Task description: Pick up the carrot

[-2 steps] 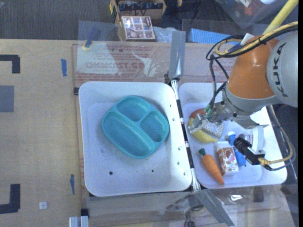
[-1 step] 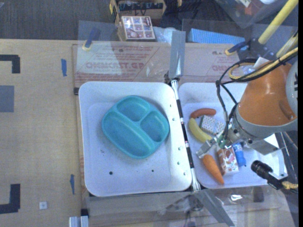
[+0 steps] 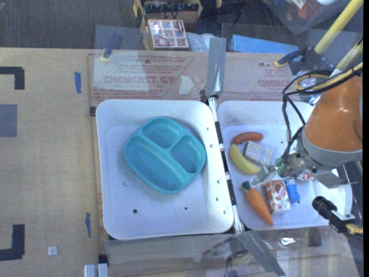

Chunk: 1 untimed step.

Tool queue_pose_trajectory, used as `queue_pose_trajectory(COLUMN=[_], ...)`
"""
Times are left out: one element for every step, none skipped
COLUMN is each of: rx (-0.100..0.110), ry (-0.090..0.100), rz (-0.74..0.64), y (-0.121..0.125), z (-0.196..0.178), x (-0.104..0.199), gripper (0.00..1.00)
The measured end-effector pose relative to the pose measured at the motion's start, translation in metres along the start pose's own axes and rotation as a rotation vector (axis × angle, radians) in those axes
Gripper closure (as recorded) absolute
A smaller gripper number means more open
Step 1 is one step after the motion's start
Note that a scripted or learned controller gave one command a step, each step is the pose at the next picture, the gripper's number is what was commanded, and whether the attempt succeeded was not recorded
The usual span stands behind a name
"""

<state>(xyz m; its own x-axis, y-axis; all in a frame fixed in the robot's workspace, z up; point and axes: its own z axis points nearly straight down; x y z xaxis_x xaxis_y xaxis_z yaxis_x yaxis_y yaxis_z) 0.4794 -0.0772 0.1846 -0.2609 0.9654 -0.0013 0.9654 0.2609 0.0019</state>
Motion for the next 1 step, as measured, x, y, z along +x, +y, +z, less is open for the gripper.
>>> queue_pose_trajectory(rx=[-0.001], ry=[0.001], rz=[-0.185], y=[-0.0052], z=[0.055], x=[-0.0211], gripper=[0.0])
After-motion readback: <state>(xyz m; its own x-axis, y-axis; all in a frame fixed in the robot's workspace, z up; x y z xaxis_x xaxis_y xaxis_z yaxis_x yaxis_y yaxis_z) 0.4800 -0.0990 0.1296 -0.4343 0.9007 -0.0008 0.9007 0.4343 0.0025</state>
